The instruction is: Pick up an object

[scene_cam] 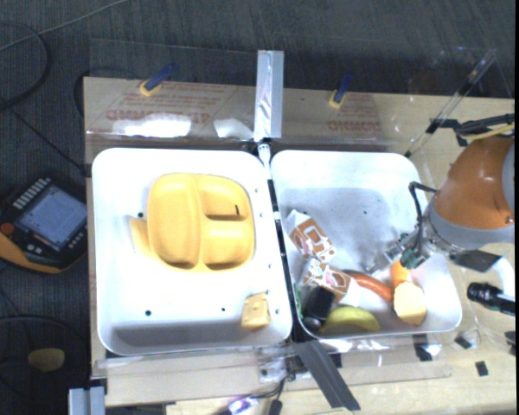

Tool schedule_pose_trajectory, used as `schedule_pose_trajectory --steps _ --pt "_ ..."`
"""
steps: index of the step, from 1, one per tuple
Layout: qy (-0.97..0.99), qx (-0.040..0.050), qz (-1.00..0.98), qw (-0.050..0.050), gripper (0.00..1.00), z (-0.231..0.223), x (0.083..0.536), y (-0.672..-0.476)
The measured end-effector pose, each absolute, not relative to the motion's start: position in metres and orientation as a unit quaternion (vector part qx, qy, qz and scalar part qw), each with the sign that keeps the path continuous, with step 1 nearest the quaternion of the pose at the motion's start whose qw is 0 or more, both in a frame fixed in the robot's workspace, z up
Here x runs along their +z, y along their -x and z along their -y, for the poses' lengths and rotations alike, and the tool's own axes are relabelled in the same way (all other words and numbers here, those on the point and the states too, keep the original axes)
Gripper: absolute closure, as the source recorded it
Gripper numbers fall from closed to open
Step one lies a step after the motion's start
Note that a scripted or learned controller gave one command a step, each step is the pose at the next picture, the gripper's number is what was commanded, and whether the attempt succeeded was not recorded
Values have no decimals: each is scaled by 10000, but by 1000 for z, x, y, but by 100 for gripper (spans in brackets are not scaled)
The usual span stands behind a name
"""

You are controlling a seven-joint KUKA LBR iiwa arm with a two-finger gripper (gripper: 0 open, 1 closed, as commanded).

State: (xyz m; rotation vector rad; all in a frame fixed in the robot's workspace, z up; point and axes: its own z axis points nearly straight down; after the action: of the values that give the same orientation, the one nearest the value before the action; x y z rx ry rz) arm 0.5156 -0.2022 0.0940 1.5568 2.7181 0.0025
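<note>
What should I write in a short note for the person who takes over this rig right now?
Gripper: low in the right bin, near its right wall; whether it grips anything cannot be seen.
Right bin: orange carrot-like piece, pale wedge, yellow-green fruit, brown patterned packets.
Left bin: yellow divided tray, small tan block.
Done: nothing visibly lifted.
Left: pick up an object.

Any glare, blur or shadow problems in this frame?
Camera view: glare washes out the floor of the right bin and the clear sheet behind both bins; the image is soft overall, the gripper too blurred to read; the yellow tray casts little shadow.
</note>
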Motion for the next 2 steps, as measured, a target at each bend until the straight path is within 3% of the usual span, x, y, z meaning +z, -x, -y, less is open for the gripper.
schedule_pose_trajectory --steps 1,2 --pt "-5988 15 -8009 83 100 176 92 -532" --pt "-5983 18 -8012 80 100 175 101 -532"
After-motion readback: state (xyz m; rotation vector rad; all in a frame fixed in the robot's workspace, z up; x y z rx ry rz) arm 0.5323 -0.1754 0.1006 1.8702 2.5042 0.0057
